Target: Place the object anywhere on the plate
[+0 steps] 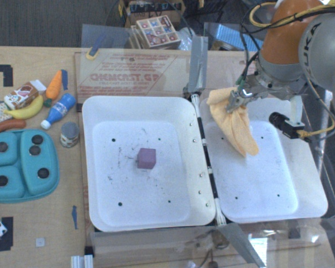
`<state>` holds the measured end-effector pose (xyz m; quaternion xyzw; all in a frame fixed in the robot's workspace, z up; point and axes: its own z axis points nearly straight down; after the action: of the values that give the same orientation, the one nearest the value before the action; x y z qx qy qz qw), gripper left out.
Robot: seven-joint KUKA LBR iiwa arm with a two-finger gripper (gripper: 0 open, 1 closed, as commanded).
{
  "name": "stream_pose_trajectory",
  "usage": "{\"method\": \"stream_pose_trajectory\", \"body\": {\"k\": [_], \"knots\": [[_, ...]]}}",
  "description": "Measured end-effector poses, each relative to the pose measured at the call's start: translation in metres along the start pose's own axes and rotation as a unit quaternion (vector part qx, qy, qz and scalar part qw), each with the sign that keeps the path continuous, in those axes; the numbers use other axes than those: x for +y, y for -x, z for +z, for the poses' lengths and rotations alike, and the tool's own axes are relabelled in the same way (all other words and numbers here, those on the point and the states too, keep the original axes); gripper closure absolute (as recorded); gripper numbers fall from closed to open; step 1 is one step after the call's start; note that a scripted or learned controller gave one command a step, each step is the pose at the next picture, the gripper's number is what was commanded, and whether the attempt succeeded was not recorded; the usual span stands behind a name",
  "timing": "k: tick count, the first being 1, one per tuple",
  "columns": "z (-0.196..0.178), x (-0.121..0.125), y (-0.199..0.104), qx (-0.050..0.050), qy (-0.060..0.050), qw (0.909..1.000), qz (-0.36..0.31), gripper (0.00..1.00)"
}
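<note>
Yellow cloth hangs clamped in the tool at its upper end, over the right bin; long axis trails down-right; no plate evident — the teal tray lies far left on the desk.

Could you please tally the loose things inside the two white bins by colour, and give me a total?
Purple: 1, the purple block in the left bin.
Yellow: 1, the yellow cloth hanging from the gripper over the right bin.
Total: 2.
</note>
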<state>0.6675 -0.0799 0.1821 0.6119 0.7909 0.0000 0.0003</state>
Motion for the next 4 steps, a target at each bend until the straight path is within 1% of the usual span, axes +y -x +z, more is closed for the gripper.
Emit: {"method": "stream_pose_trajectory", "body": {"k": [1,2,3,4], "knots": [[-0.001,0.0,0.0,0.0,0.0,1.0,0.0,0.0],[-0.009,0.001,0.001,-0.001,0.002,1.0,0.0,1.0],[-0.009,0.001,0.001,-0.001,0.001,1.0,0.0,0.0],[-0.017,0.003,0.003,-0.001,0.003,1.0,0.0,1.0]]}}
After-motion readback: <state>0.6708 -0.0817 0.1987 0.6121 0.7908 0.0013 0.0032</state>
